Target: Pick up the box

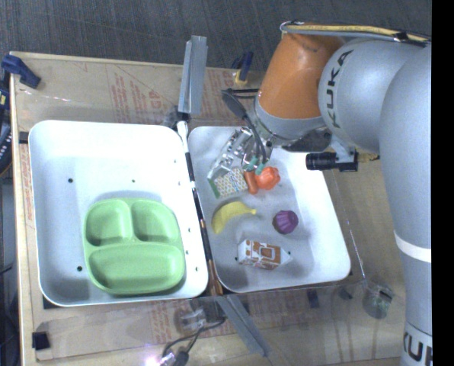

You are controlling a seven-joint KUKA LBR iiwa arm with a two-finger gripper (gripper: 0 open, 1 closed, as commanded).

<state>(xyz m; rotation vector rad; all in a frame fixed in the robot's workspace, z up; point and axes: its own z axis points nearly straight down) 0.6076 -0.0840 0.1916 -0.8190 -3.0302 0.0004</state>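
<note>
Box point(263, 255): a small brown-and-white carton, lying flat near the front wall of the right bin point(330, 227), untouched and free on all sides. Just beyond the box toward the far wall: a purple fruit-like piece point(286, 221) to one side and a yellow banana point(229, 215) to the other, both near the box but apart from it. Farther from the box again, an orange item point(266, 178) and a green-patterned packet point(228, 181), crowded together directly under the gripper point(246, 155). Gripper low over that far cluster, well apart from the box; state of the jaws impossible to tell, metal parts tangled against the packet, nothing clearly held. On the other side of the dividing walls from the box, the left bin point(52, 166) with a green divided tray point(134, 246). Both bins carried on the table point(97, 82).

Step in hand, by judgement: approach only, grasp not begun. Next move calls for lifting clear of the cluster, travelling toward the front wall, centring above the carton, jaws spread across its narrower side, then descending without nudging the purple piece.
</note>
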